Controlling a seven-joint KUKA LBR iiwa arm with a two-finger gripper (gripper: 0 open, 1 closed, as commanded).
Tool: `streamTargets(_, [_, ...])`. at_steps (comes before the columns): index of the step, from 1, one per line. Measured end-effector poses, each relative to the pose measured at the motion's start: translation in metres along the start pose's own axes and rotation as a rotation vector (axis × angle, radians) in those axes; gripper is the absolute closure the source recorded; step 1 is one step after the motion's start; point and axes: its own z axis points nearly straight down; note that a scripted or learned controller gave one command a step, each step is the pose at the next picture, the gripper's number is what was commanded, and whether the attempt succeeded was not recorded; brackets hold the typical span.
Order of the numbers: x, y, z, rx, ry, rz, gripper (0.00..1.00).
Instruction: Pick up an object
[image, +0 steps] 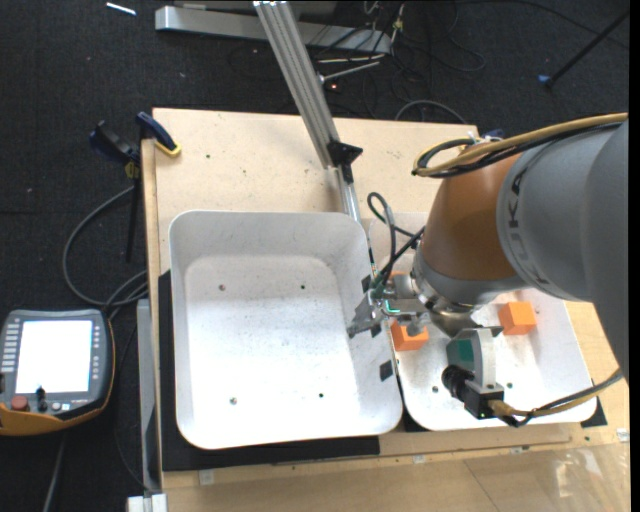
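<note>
The grey two-finger gripper (383, 312) hung just left of a small orange block (408, 336), but honestly couldn't tell its grip state.

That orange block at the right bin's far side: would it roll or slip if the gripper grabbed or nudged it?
The orange block looks boxy with flat faces, so it would probably slide, not roll. It seems rigid and small, likely light. Its surface looks matte, so a firm pinch should hold.

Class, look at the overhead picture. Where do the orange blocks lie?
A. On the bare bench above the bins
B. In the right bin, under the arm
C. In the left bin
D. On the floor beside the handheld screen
B. Both orange blocks lie on the white floor of the right bin, one beside the arm's wrist and one partly under it.
</note>
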Motion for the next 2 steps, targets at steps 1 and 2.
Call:
streamTargets(1, [0.003, 0.074, -0.02, -0.005, -0.001, -0.006, 0.0])
streamTargets(2, [0.056, 0.041, 0.002, 0.006, 0.001, -0.009, 0.0])
